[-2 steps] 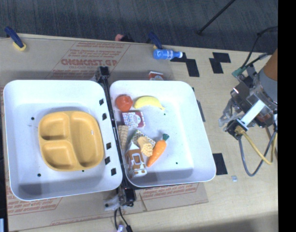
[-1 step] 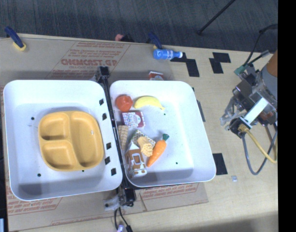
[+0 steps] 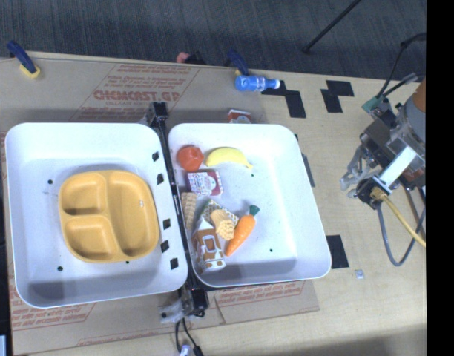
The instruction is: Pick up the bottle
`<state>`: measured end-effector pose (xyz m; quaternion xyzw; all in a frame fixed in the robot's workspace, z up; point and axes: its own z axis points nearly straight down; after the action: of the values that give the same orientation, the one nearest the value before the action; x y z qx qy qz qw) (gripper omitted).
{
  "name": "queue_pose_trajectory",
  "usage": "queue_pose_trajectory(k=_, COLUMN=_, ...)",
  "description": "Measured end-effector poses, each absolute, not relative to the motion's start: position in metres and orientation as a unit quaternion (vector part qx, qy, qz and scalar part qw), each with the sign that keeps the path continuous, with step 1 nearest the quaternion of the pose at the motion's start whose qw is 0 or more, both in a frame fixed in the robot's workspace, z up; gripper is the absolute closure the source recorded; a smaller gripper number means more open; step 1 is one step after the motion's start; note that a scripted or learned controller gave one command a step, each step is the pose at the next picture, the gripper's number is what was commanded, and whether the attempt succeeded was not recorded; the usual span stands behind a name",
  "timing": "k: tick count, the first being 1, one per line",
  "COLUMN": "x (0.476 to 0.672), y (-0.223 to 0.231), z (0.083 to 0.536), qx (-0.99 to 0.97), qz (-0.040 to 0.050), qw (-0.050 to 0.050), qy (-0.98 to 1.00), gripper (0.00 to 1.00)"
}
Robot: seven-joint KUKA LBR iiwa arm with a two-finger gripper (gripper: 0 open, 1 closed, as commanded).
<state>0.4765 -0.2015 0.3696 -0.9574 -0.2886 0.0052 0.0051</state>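
Note:
A small bottle (image 3: 208, 246) with a brown-and-white label lies near the front-left corner of the right bin (image 3: 305, 199), beside a carrot (image 3: 242, 231) and a waffle-like piece (image 3: 222, 222). My gripper (image 3: 358, 179) hangs over the bench to the right of the right bin, outside its rim and well away from the bottle. Nothing shows beneath it but bare bench.
In the right bin a tomato (image 3: 189, 156), a banana (image 3: 228, 156) and a red-and-white packet (image 3: 203, 182) also lie. The left bin (image 3: 27, 147) holds a yellow divided plate (image 3: 108, 215). A blue bottle-like item (image 3: 252, 84) lies on the bench behind the bins. A yellow cable (image 3: 405, 225) trails near the arm.

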Motion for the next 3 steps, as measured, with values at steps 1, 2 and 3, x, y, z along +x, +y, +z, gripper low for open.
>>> queue_pose_trajectory(k=1, x=0.476, y=-0.210, z=0.335, qx=-0.975, qz=0.0022, qw=0.002, qy=-0.220, gripper=1.00)
queue_pose_trajectory(k=2, x=0.476, y=-0.210, z=0.345, qx=-0.975, qz=0.0037, qw=0.004, qy=-0.224, gripper=1.00)
queue_pose_trajectory(k=3, x=0.477, y=-0.209, z=0.355, qx=-0.974, qz=0.0052, qw=0.005, qy=-0.228, gripper=1.00)
